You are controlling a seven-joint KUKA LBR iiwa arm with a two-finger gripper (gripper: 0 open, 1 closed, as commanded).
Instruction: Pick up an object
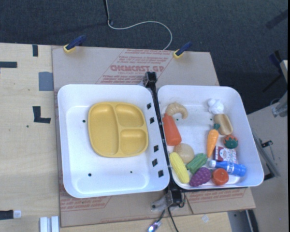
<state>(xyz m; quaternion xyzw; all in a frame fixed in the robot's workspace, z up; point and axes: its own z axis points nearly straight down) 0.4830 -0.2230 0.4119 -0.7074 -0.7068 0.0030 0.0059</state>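
Observation:
The right bin (241,111) holds several toy foods. A croissant (177,110) lies at its back left, with a red-orange sausage (171,130) just in front of it. A yellow corn cob (179,167), a green pod (197,161) and purple grapes (200,177) crowd the front. An orange carrot (211,142), a hot dog bun (223,123), a white piece (214,105), a strawberry (230,142), a red-and-white carton (225,154), a blue bottle (230,167) and a tomato (220,177) fill the right side. A beige round item (184,152) sits mid-bin.
The left bin (72,129) holds a yellow divided plate (118,129). Both bins rest on a cardboard sheet (130,66) clamped at the back by two blue-and-yellow clips (74,43). A white cable (135,25) loops over the dark floor behind.

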